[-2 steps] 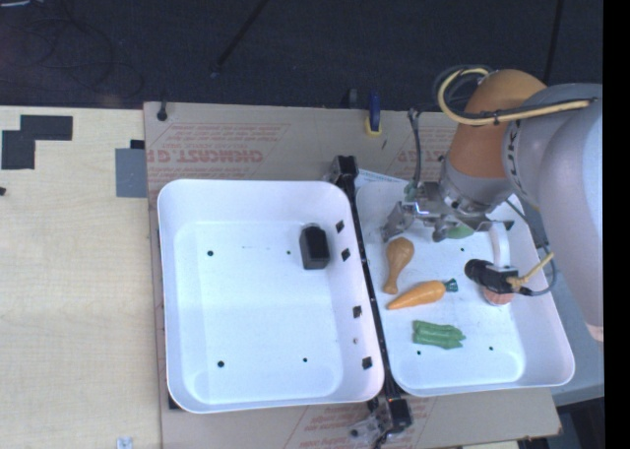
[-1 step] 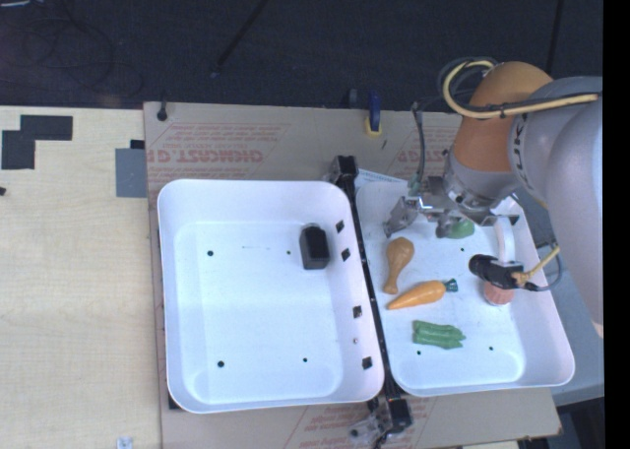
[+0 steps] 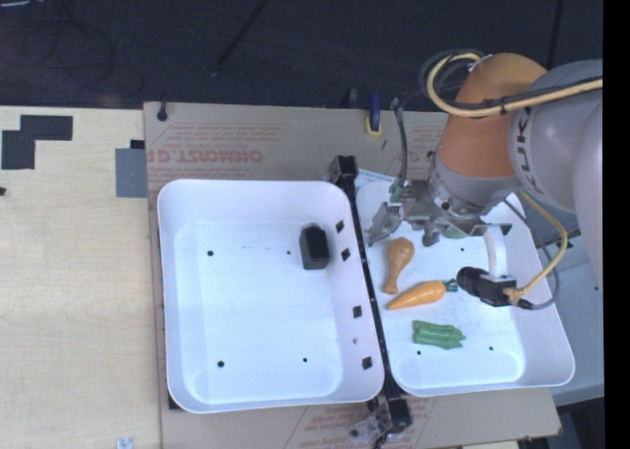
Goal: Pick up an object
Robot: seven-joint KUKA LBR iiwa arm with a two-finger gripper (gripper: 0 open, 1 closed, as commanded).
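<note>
Nearest the camera, a green toy vegetable point(image 3: 437, 335) is lying flat on the floor of the right bin point(image 3: 547, 366), close to that bin's front rim. Just behind it an orange carrot point(image 3: 417, 294) is resting on a slight slant, its thick end pointing towards the divide between the two bins. Behind the carrot and nearly touching its thick end, a tan drumstick point(image 3: 398, 262) is lying with its fat end towards the back — this is the object sitting closest to the gripper point(image 3: 405, 233). The gripper is hanging right over the drumstick's fat end, a little to the far side of it, with its two fingers standing apart and nothing between them; whether they are touching the drumstick is not clear. The grey arm point(image 3: 487, 132) is reaching in from the right, its orange band showing above the wrist. Across the divide, in the left bin point(image 3: 246, 339), a black block point(image 3: 314, 246) is sitting near the right wall — well apart from the gripper.
</note>
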